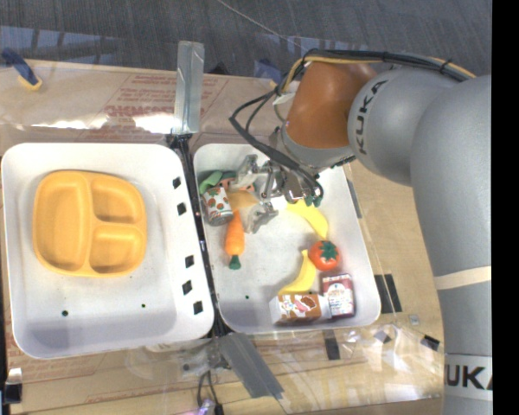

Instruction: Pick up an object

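Note:
My gripper (258,194) is low in the upper left part of the right bin (363,258), under the orange wrist band. Its metal fingers (249,166) stand spread apart, so it is open. A tan bread-like piece (240,202) lies just left of the fingers, touching or nearly touching them; I cannot tell whether it is between them. An orange carrot (234,239) lies just below it. A small can with a red label (216,205) and a green item (211,180) sit against the bin's left wall.
Also in the right bin are a yellow banana piece (316,221), a red tomato-like fruit (325,255), a second banana (302,277), a brown bottle (297,307) and a red box (338,296). The left bin (35,327) holds a yellow divided plate (89,221).

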`<state>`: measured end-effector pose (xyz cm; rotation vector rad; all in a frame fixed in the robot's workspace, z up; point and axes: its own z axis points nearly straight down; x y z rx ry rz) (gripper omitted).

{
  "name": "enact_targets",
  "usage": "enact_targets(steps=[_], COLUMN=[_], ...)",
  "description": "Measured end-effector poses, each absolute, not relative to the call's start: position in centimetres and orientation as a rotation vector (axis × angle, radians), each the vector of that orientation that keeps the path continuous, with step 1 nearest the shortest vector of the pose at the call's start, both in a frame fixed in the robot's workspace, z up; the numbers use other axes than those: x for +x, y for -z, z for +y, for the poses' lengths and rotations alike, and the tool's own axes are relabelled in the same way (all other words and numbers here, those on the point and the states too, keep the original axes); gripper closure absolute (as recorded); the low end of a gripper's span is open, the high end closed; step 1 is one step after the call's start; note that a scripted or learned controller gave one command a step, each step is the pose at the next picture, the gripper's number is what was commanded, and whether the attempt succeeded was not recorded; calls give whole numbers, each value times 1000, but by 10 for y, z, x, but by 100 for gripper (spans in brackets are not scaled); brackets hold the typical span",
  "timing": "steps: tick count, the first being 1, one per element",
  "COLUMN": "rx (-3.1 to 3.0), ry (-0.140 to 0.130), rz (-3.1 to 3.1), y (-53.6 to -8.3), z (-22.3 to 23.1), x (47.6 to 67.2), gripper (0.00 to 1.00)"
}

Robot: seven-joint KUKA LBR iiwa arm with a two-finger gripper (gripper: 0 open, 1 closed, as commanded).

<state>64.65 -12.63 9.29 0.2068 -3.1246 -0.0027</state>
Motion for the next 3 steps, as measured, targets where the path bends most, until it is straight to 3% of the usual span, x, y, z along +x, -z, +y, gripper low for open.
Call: enact_targets(steps=[1,3], rx=[437,503], ry=[-15,1], rz=[-3118,-3100], y=[-96,-92], z=[-100,-106], x=[612,548], gripper=[0,0])
